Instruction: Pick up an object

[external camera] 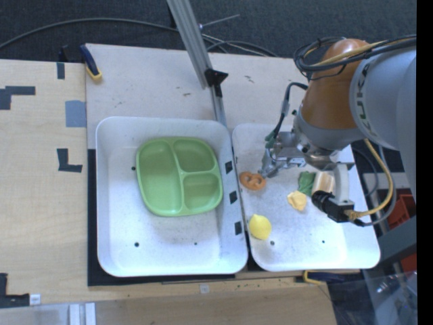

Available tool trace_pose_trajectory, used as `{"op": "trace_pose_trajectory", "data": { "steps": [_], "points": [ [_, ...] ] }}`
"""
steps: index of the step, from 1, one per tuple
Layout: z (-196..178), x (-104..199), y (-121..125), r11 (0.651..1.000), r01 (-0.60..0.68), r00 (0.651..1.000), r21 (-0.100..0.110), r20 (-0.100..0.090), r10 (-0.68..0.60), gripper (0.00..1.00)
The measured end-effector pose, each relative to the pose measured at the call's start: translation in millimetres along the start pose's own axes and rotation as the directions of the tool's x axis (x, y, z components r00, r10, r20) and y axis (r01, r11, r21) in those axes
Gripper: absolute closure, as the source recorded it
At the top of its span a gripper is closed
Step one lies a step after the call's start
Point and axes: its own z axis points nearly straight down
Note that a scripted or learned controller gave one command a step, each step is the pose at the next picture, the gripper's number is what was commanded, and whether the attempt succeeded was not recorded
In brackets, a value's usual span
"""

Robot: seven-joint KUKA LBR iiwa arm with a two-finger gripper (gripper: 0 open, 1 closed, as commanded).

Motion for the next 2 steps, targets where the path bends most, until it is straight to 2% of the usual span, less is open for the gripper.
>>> {"op": "trace_pose_trajectory", "data": {
  "steps": [2],
  "points": [
    [-14, 114, 21, 1.000, 0.001, 1.000, 0.001, 0.000, -0.001, 1.00]
  ]
}}
